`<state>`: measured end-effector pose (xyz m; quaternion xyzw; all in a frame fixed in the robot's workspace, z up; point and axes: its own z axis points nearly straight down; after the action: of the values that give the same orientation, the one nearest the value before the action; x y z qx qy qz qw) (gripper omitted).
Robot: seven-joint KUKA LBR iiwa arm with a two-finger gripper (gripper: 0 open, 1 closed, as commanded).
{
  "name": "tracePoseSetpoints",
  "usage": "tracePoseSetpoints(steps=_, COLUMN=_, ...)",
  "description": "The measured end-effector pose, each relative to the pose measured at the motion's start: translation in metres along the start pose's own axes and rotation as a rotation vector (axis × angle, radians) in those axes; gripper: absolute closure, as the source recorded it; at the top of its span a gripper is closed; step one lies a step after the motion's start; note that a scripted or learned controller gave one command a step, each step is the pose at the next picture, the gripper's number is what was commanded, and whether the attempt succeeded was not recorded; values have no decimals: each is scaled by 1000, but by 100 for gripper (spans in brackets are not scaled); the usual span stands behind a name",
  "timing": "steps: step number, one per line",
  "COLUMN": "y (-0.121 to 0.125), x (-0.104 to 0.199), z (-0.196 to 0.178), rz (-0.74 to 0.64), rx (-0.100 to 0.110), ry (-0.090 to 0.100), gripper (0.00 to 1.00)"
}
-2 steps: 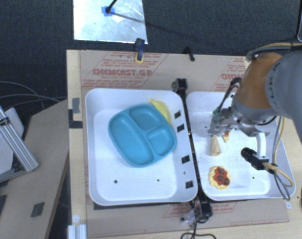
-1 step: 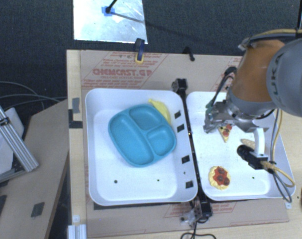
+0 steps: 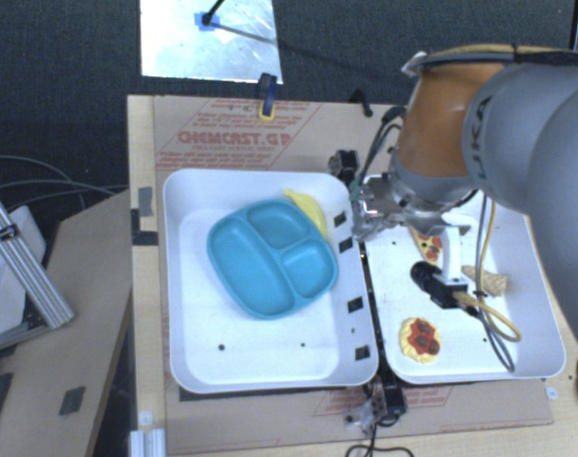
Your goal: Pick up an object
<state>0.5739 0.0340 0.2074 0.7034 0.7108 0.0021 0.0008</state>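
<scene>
Jaws: can't tell open or shut from this angle. Candidate: toy pizza point(image 3: 421, 339), lying flat at the front of the right bin point(image 3: 533, 336). Probably light, rigid, low-profile; pinch across its rim.

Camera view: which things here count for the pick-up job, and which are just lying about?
For the job (possible picks in the bins):
blue divided plate
yellow item behind the plate
round toy pizza
tan piece

Just lying about:
cardboard sheet
silver sheet
blue and yellow clamp
</scene>
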Motion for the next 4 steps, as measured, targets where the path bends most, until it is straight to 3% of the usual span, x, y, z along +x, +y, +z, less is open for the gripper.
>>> tracePoseSetpoints(steps=1, y=-66, x=68, z=-70, rz=-1, rx=1, ry=2, gripper=100)
tracePoseSetpoints(steps=2, y=-63, x=64, z=-67, rz=7, rx=2, ry=-1, gripper=0)
tracePoseSetpoints(steps=3, y=-62, x=64, z=-78, rz=3, rx=0, ry=0, gripper=100)
tracePoseSetpoints(steps=4, y=-87, x=107, z=-81, rz=2, rx=3, ry=0, gripper=100)
